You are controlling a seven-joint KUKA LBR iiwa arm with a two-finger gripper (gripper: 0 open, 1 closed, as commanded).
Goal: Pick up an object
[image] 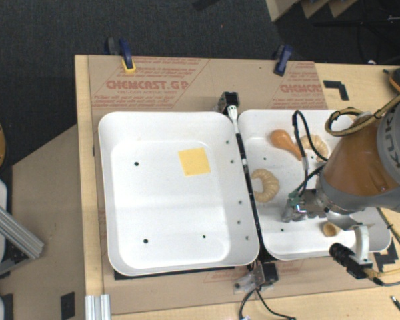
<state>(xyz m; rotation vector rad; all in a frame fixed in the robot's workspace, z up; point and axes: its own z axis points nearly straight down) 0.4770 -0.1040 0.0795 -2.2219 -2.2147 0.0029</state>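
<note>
The tool (pixel 295 211) is down inside the right bin (pixel 280 242), toward its 6 o'clock side, and from where I stand I cannot tell how it is set or whether it has anything. The grey arm (pixel 360 172) with its orange band covers the bin's 3 o'clock side. Just at the tool's 4 o'clock lies a small tan piece (pixel 329 229) on the bin floor. At its 11 o'clock, near but apart, is a curled pale croissant (pixel 265 184), close to the wall shared with the left bin (pixel 120 179). Farther back, at about 12 o'clock from the tool, an orange drumstick-shaped thing (pixel 284 141) lies beside a pale pastry (pixel 317 145). A yellow square (pixel 194 161) rests alone in the left bin, toward 12 o'clock of its floor. Both bins sit on the brown tabletop (pixel 187 82).
</note>
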